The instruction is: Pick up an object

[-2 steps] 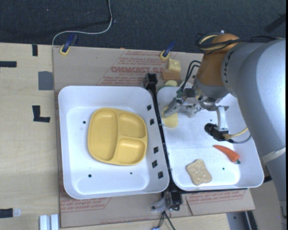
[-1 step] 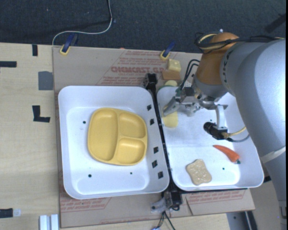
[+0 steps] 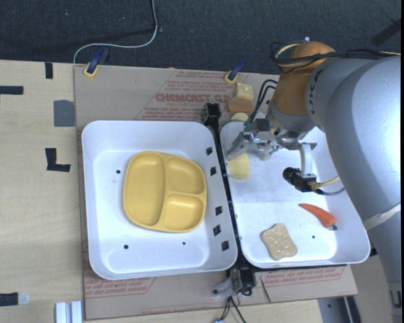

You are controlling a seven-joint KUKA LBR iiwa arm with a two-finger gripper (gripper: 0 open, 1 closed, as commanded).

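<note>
I am reaching for a soft yellow lump (image 3: 239, 166). It lies in the right bin (image 3: 350, 244), close to the bin's left edge and toward its far end. My gripper (image 3: 246, 143) hangs right above it, just at its top. My metal fingers point down and to the left. I cannot tell if my fingers are wide or narrow, and I cannot see the lump between them.

Just behind my gripper, at the far left corner of the right bin, sits a small pale green thing (image 3: 238, 118). A tan block (image 3: 242, 98) rests past the bin's far edge, on the brown cardboard (image 3: 182, 96).

Nearer the front of the right bin lies a tan cracker (image 3: 278, 241) with bumpy edges, close to the front edge. An orange carrot (image 3: 318, 214) lies near the right edge, a bit behind the cracker. A small black part (image 3: 297, 178) with a cable hangs from my arm (image 3: 363, 126) over the middle of the bin.

The left bin (image 3: 97, 180) touches the right bin along a row of black clips. In its middle sits a yellow plate (image 3: 164, 191) with three parts.
</note>
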